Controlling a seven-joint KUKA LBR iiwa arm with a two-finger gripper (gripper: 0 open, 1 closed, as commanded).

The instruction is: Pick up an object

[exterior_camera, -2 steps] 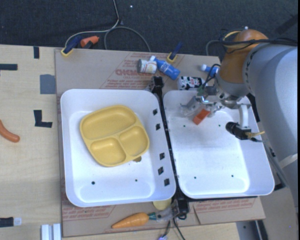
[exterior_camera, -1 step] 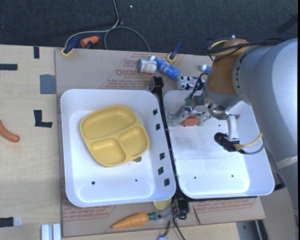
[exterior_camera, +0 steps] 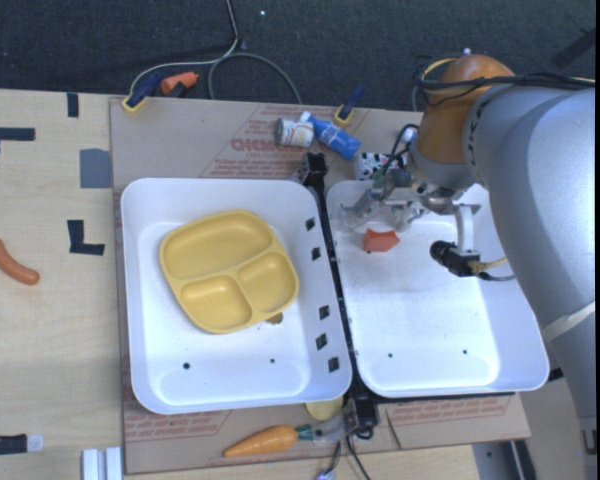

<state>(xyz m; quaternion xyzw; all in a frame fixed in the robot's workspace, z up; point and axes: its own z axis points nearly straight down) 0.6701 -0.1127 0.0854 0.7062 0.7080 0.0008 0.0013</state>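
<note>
A small red-orange object lies in the right bin, near its back left corner. My gripper hangs low over that corner, just behind and above the red object. I cannot see contact between them. The grey arm with its orange band comes in from the right and covers the bin's back right part. In the left bin rests a yellow divided plate, with a small dark thing peeking out at its front edge.
Outside the bins: a blue and white bottle at the back, a carrot at the front, an orange sausage far left, a yellow-orange clamp at the back left. Black clips run along the wall between the bins.
</note>
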